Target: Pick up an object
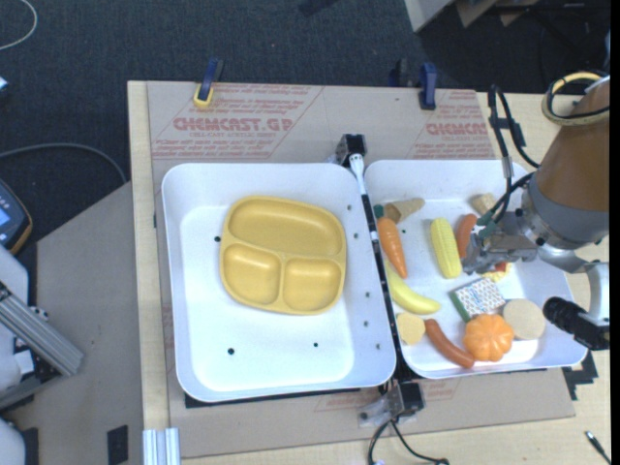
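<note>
From the camera above the bench we see two shallow white bins side by side on a brown board. In the left bin point(189, 289) there is one yellow plate point(283, 255) with three compartments, lying flat near the middle. The right bin point(426, 177) holds a group of toy foods. A carrot point(391, 246) lies close to the left wall of this bin, and a corn cob point(445, 248) lies to the right of it, a little apart. Below the carrot there is a banana point(414, 298), and under the banana a long red sausage point(449, 344) goes toward the front wall. A small orange pumpkin point(488, 337) sits beside the end of the sausage, and a pale round biscuit point(524, 318) touches the pumpkin on its right. Just above the pumpkin lies a small box with a green and white pattern point(480, 298). A red pepper point(466, 232) is partly hidden behind the gripper. The arm point(578, 177) comes in from the right side, over the right bin. Its gripper point(487, 255) is low above the toys, between the corn cob and the patterned box, but the dark parts run together and we cannot tell how it stands or if something is caught in it.
</note>
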{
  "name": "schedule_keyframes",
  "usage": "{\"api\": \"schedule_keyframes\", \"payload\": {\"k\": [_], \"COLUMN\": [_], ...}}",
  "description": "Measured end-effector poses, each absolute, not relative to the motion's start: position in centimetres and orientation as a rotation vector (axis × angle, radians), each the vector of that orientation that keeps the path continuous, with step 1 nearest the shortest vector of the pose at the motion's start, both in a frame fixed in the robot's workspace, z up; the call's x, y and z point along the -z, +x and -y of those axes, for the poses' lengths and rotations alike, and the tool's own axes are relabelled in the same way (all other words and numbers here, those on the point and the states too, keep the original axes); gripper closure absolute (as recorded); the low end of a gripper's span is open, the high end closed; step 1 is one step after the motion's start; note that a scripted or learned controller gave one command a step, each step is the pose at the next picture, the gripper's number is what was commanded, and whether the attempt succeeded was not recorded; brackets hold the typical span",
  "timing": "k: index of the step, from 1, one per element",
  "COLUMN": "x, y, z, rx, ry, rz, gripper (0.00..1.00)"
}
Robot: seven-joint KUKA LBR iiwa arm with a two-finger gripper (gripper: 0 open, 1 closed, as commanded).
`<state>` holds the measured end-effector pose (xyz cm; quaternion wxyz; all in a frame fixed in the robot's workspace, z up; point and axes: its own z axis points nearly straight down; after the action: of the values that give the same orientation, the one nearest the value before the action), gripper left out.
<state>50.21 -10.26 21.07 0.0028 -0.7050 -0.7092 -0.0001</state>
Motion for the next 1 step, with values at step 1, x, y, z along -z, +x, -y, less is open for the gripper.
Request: {"api": "schedule_keyframes", "payload": {"k": [1], "x": [-20.84], "y": [49.39], "z": [4.52], "rx": [0.0], "ry": [-2.211], "rz": [2.224], "gripper": [1.0]}}
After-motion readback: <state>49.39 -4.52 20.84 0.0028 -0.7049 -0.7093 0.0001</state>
